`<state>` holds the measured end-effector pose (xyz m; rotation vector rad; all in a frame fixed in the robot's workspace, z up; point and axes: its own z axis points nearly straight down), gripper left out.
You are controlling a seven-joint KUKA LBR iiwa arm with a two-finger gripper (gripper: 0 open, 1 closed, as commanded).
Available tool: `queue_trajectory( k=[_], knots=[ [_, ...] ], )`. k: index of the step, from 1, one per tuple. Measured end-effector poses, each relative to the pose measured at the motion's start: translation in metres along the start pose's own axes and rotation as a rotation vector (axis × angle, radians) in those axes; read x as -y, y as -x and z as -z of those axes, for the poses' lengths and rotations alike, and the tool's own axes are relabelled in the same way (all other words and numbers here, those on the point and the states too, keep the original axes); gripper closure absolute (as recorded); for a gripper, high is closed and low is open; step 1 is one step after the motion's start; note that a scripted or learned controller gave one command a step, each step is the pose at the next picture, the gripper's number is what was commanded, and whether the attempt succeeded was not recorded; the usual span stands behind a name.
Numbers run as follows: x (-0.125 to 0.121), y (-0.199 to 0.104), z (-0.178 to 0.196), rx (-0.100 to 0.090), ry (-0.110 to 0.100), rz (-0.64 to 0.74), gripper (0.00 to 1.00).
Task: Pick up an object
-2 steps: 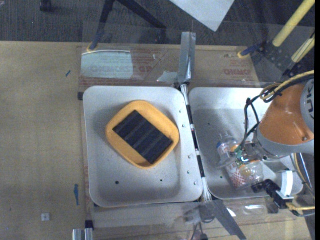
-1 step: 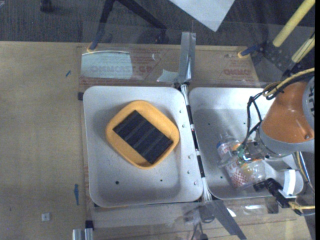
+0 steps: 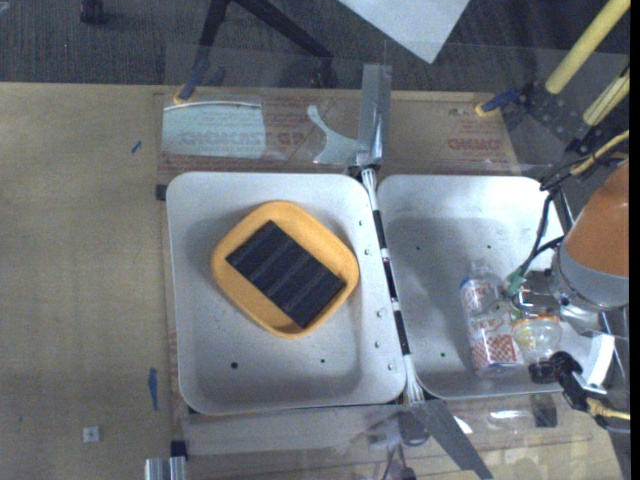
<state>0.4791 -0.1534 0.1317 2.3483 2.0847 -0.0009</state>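
The arm comes in from the right, and its gripper (image 3: 530,313) hangs low over the right bin (image 3: 440,228), right beside a small clear bottle (image 3: 487,320) with red and white marks. The bottle lies on its side near the bin's right wall, so the arm has to reach down close there. I cannot tell how the gripper is set. In the left bin (image 3: 200,368) a yellow tray (image 3: 285,267) with a dark top sits alone, far from the arm.
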Motion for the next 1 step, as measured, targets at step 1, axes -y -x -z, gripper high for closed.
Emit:
queue_trajectory(
  k=[1],
  knots=[
    [-0.0262,-0.069,0.0587,-0.001,-0.002,0.075,1.0]
  ],
)
